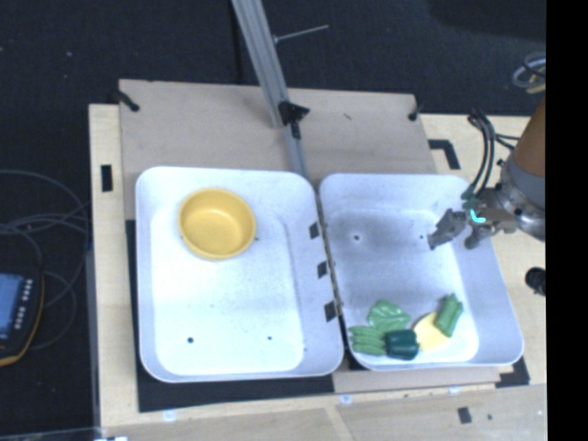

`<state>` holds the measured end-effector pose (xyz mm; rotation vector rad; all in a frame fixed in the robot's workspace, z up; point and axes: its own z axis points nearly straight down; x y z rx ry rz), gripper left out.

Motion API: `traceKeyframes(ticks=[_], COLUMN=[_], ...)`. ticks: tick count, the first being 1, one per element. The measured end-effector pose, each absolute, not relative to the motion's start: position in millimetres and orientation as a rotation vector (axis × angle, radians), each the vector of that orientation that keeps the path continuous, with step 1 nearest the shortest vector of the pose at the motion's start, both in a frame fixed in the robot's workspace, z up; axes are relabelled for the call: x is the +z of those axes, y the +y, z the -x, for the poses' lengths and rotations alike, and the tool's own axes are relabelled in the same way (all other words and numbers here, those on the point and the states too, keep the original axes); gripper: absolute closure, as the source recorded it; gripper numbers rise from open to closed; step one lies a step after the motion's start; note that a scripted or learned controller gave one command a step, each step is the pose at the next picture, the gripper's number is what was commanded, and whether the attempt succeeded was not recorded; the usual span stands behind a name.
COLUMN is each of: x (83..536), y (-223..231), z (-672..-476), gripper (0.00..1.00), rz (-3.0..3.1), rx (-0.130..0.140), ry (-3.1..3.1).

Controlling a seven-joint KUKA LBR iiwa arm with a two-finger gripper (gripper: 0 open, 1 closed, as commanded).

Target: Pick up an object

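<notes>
Several small things lie heaped in the lower right of the right bin (pixel 367 200): a green leafy piece (pixel 387 316), a dark green block (pixel 401 343), a yellow piece (pixel 428 331) and a green stick (pixel 448 313) whose long axis tilts up toward the frame's upper right. The hand (pixel 452 230) hangs well above them in the frame, fingers parted, gripping nothing. One yellow bowl (pixel 217 223) sits in the left bin (pixel 184 338).

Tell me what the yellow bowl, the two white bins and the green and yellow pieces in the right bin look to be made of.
Yellow bowl: probably plastic, one even matte yellow with a soft sheen on the rim.
Left bin and right bin: likely moulded plastic, white with rounded corners and grey scuffing.
Green and yellow pieces: seemingly plastic or rubber toys in flat saturated colours; too small to tell further.
</notes>
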<state>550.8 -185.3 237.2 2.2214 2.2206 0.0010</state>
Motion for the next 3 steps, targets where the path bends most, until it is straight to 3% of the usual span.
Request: traceKeyframes(ticks=[1, 3], x=[237.2, 133.7], y=[-185.3, -186.6], z=[-550.8, -548.6], gripper=[0.00, 0.00], rz=[-2.221, -2.224], rx=[0.001, -0.003], ry=[2.221, 2.223])
